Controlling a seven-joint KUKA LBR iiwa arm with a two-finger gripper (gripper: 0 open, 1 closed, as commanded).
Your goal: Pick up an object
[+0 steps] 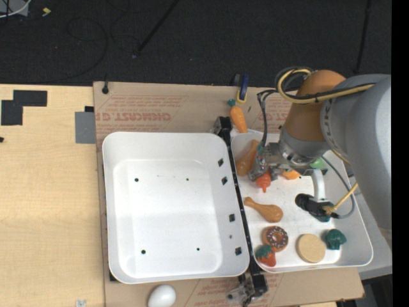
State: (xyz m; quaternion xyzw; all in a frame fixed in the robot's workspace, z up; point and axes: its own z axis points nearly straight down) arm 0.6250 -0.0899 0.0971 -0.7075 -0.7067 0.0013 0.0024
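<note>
Your wooden desk (51, 203) holds two white bins, and your gripper (264, 171) is low in the right bin (358, 248) by the little orange toy (264, 182), maybe to grab it, though I cannot tell its grip.

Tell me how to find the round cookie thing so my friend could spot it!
Look in the right white bin, at the edge nearest the camera. The flat round tan biscuit lies there between a brown sprinkled toy doughnut and a dark green toy broccoli. It alone is plain, pale and smooth.
</note>
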